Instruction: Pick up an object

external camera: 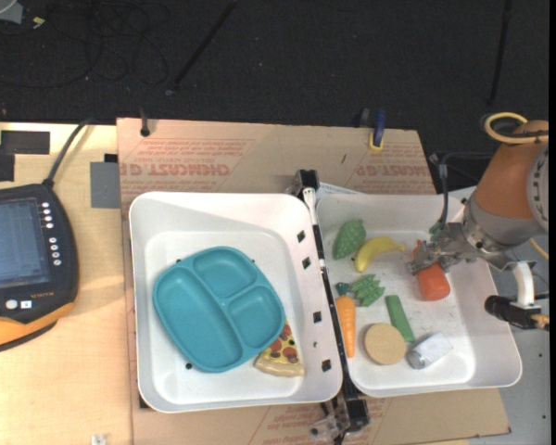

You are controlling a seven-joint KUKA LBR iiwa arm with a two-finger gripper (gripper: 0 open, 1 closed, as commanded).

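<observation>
The right bin (491,360) holds several toy foods: a red tomato-like piece (434,285), a yellow banana (378,251), a green bumpy piece (349,238), a green leafy piece (366,290), an orange carrot (347,325), a green cucumber (398,317), a tan round disc (385,344) and a grey-white piece (430,350). My gripper (433,256) reaches in from the right and hangs low over the bin, right above the red piece and touching or nearly touching its top. The wrist hides how the two meet.
The left bin (167,221) carries a teal divided plate (221,308) with a pizza slice (280,352) at its lower right edge. A black divider (315,276) runs between the bins. A control pendant (18,258) lies on the bench at far left.
</observation>
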